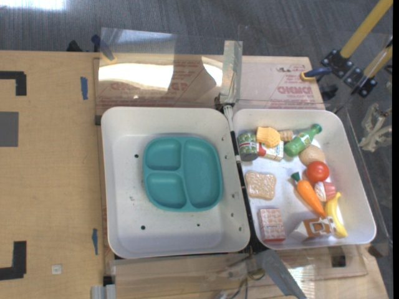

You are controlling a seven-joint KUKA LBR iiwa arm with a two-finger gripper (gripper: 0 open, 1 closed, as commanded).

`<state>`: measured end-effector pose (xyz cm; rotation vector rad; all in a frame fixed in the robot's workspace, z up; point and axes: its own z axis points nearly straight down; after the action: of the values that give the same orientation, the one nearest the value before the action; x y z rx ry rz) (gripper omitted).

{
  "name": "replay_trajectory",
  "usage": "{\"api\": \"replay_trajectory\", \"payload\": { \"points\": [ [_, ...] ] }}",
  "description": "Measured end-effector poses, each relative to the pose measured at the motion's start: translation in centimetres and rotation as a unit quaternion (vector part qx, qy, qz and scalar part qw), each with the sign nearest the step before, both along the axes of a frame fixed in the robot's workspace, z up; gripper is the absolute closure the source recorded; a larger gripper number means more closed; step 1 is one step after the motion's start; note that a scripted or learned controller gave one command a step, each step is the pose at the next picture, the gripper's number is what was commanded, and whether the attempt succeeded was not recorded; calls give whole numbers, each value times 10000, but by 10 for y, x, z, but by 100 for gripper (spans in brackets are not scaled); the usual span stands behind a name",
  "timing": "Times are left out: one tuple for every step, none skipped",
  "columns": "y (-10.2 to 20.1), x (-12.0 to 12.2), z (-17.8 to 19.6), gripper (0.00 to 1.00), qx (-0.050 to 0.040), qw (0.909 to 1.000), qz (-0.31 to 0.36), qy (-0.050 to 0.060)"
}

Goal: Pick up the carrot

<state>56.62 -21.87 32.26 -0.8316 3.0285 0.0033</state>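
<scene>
From the camera view, the carrot (308, 194) lay in the right bin (353, 145), in its right half. It lay at a slant, with its green top toward the bin's middle and its tip toward the near right corner. A tomato (318, 170) sat just behind it, seemingly touching. A banana (337, 215) curved along the right wall just beside the tip, and a small carton (318, 228) stood near the front edge below the tip.

To the carrot's left a strip of bare floor separated it from a bread slice (260, 185); a pink box (272, 223) lay near the front left corner. Along the back edge crowded a can (247, 146), a yellow piece (269, 135) and a green bottle (302, 141) lying tilted, with a beige lump (312, 154) between bottle and tomato.

The left bin (118, 185) held a teal divided plate (183, 172) at its middle, with bare floor all round it.
</scene>
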Motion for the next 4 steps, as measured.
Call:
{"api": "replay_trajectory", "payload": {
  "points": [
    [1,3,16,100,-23,10000,3,-84],
    [2,6,29,100,-34,9999,7,-133],
    [3,8,41,100,-45,9998,8,-185],
    [4,10,53,100,-57,9997,7,-236]
  ]
}}
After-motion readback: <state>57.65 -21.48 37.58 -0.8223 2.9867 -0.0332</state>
